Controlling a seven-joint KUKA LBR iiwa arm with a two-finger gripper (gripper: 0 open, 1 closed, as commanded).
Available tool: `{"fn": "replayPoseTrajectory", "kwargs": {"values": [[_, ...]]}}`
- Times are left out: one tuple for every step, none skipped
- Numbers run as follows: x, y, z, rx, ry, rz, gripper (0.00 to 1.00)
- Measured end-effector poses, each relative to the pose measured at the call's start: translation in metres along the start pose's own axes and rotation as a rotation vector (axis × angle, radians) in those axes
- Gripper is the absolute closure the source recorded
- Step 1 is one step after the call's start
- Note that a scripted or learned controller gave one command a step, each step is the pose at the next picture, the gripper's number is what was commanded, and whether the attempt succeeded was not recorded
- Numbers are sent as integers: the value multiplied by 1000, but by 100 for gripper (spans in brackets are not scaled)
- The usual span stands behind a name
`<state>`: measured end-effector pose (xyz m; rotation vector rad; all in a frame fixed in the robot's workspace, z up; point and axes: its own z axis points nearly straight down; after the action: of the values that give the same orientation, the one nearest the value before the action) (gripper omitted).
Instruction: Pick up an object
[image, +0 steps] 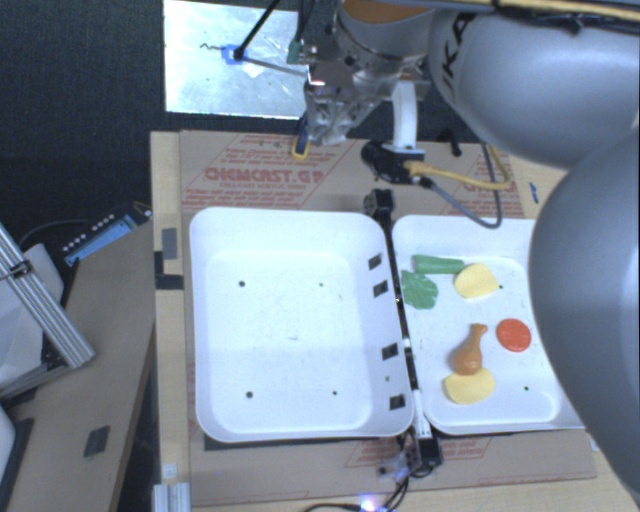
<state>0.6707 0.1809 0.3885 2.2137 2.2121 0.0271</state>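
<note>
while nothing is yet lifted, the things to pick all lie in the right bin (540, 410): a green piece (428, 277) near the divider, a yellow piece (476, 281) just beside it, a red disc (513, 334) further right, an orange drumstick (469, 346) in the middle and a second yellow piece (468, 387) touching the drumstick's lower end. any of them would serve as the object. the disc and the upper yellow piece lie apart from their neighbours, so i judge them the easier targets; the drumstick and lower yellow piece touch and might shift together.

the gripper (322, 125) hangs high at the far end of the bench, over the brown board (250, 170) beyond the bins, well apart from every object. whether its jaws stand wide or narrow i cannot tell, as that end is small and blurred, and nothing is seen between them. this looks like the approach step, with no descent begun. the next move calls for bringing the gripper across over the right bin, lining it above one chosen piece, and lowering straight down with room on both sides of it.

the left bin (290, 320) sits beside the right one, the two joined along a dark hinge strip (392, 300). the grey arm (560, 90) covers the right bin's far right corner, so anything lying there is hidden.
</note>
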Motion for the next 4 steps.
{"fn": "replayPoseTrajectory", "kwargs": {"values": [[57,-2,-8,16,-1,-9,100],[49,-2,-24,17,-3,-3,100],[45,-2,-26,18,-3,-3,100],[-13,-14,-13,21,-5,3,100]]}}
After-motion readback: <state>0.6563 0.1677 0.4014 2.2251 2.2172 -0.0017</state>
